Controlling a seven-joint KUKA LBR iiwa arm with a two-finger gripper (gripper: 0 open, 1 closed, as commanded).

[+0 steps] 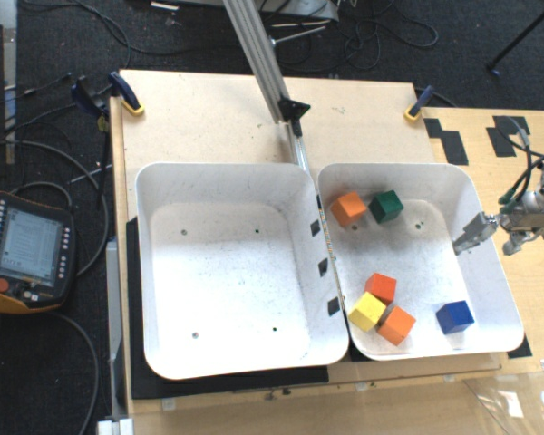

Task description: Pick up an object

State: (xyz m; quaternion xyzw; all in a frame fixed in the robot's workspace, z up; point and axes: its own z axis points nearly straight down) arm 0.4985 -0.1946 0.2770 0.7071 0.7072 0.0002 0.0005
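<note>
The pincer [490, 230] hangs at the right rim of the right bin [490, 284], its fingers spread and nothing between them — one grey finger [470, 234] slants down over the bin's wall. Inside that bin lie six blocks: an orange block [349, 208] touching a green block [386, 206] near the back, a red-orange block [381, 287], a yellow block [367, 312] and another orange block [396, 324] clustered at the front left, and a blue block [454, 316] apart at the front right. The left bin [163, 243] sits just beside it on the desk [208, 116] — a handheld control pendant [25, 252] lies on the floor to the left.
</note>
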